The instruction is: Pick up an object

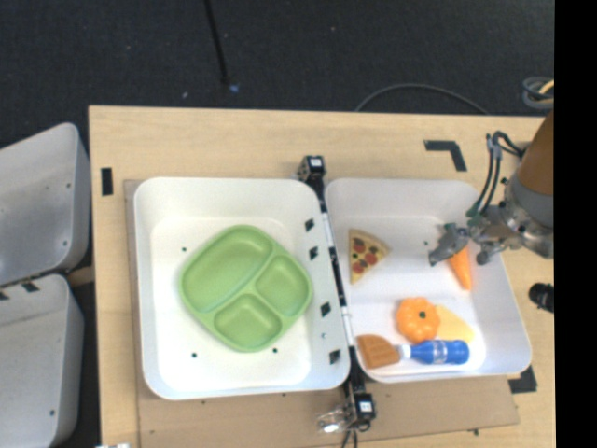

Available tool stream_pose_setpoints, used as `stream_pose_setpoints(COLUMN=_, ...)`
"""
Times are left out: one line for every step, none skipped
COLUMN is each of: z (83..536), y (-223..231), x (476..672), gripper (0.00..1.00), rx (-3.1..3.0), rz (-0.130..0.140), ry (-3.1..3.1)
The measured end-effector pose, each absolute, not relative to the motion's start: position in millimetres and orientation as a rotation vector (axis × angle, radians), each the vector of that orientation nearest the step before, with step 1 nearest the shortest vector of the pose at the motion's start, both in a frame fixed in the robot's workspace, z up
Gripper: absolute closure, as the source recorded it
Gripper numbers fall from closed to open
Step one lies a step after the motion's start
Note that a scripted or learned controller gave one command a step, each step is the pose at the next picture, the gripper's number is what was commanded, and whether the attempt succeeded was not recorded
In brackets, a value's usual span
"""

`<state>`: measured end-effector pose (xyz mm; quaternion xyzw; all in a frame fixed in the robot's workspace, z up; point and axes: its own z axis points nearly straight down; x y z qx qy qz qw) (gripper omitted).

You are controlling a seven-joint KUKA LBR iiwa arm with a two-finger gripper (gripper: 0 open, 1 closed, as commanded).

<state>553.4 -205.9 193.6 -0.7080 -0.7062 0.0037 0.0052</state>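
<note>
Glossy white plastic bins point(154, 362), matt green plastic tray point(245, 287), pale wooden bench point(233, 138)

Dark carpet point(280, 35) (wooden bench point(233, 138)).

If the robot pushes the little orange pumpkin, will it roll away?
Probably only a little. The round orange toy pumpkin looks squat and sits upright with its stem on top, so it may wobble rather than roll. It also rests against a pale yellow wedge, which should stop it that way. It looks like light plastic, so it likely slides easily.
</note>
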Motion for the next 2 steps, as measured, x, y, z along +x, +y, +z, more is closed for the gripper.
stream_pose_setpoints(z=201.5, y=-205.5, x=556.7, gripper=0.00, rx=-2.221, rz=0.000, ry=-2.223)
stream_pose_setpoints(z=138.0, y=-207.9, x=556.1, gripper=0.00, rx=-2.220, rz=0.006, ry=-2.219)
